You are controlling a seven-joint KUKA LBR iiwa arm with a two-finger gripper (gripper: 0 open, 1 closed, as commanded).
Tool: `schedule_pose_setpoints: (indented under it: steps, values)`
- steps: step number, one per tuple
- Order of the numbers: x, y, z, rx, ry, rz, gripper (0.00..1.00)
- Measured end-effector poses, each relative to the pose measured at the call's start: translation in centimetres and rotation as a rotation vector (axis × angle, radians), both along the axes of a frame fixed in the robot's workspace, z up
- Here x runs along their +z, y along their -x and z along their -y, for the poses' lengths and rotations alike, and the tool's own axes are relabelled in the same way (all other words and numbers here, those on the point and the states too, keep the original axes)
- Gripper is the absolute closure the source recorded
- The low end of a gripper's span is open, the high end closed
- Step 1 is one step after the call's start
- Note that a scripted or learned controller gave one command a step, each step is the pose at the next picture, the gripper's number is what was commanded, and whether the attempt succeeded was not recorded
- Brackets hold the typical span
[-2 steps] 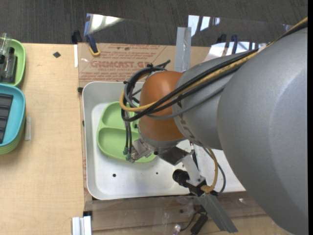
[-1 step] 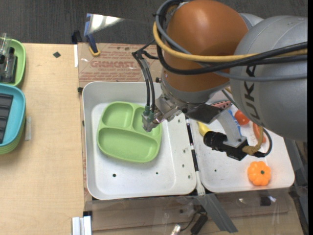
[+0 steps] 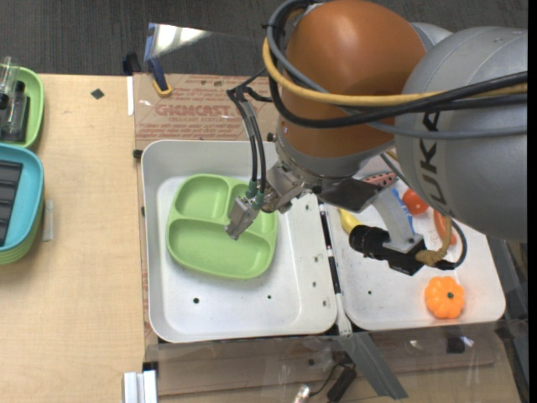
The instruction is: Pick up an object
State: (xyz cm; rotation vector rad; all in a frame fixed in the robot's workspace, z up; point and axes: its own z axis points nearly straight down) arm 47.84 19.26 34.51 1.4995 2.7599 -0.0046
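Note:
A light green divided plate (image 3: 210, 242) lies in the left white bin (image 3: 252, 309), toward its back left. My gripper (image 3: 241, 222) hangs low over the plate's right side, near the ridge between its compartments. I see nothing held in it. In the right bin (image 3: 377, 300) a small orange pumpkin (image 3: 445, 297) sits at the front right. An orange-red item (image 3: 414, 200) and a blue and white item (image 3: 398, 201) lie further back, partly hidden by the arm. A yellow piece (image 3: 347, 221) shows near the divider between the bins.
The arm's big orange and grey body (image 3: 361, 82) covers the back of both bins. A printed cardboard sheet (image 3: 193, 107) lies behind the left bin. Green (image 3: 29, 107) and blue (image 3: 25, 200) trays stand at the bench's far left.

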Motion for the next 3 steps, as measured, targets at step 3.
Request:
schedule_pose_setpoints:
  steps: [3]
  values:
    - [6.4, -3.5, 12.3, 0.541, -0.002, 0.002, 0.00]
